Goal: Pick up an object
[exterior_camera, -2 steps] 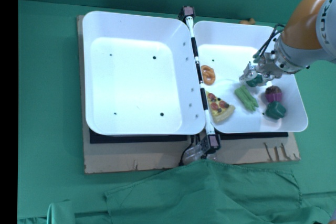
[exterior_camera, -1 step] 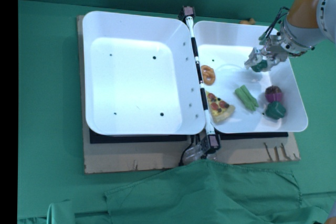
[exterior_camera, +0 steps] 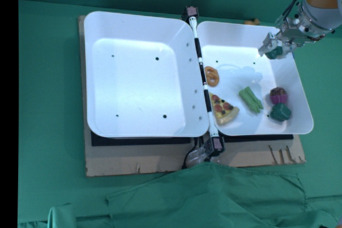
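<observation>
Gripper [exterior_camera: 273, 50] over right bin [exterior_camera: 299, 128] far edge, jaws clenched on small green object [exterior_camera: 276, 53] (teal, lifted), pizza slice [exterior_camera: 223, 110] w/ other toys below.

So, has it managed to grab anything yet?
Looks so: the gripper has a teal piece between its jaws, over a corner of the right bin. Lifting clear remains. Untouched inside: pretzel, pizza slice, green beans, purple cupcake, teal pepper.

A grey arm [exterior_camera: 320, 17] with an orange band, thin black cables, and a silvery metal end effector [exterior_camera: 273, 49].
</observation>
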Tool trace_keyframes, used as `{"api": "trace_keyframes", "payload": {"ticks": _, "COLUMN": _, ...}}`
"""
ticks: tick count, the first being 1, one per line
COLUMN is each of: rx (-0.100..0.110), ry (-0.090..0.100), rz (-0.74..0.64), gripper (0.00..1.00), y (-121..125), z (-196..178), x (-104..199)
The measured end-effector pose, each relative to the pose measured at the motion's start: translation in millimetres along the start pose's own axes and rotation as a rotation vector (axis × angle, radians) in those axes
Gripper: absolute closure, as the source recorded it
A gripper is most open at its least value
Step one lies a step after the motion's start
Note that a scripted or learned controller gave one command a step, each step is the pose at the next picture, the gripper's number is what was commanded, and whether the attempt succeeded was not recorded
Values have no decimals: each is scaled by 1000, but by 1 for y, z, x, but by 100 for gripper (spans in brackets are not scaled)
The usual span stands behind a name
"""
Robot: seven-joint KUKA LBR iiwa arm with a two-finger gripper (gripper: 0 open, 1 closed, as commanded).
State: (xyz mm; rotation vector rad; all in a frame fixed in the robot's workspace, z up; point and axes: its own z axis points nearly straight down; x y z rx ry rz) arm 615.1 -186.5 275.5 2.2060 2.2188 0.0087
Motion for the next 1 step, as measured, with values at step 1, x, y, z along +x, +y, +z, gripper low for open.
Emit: {"api": "trace_keyframes", "payload": {"ticks": 1, "rx": 0, "ry": 0, "rz": 12, "gripper": 100, "y": 3, "z": -68, "x": 1}}
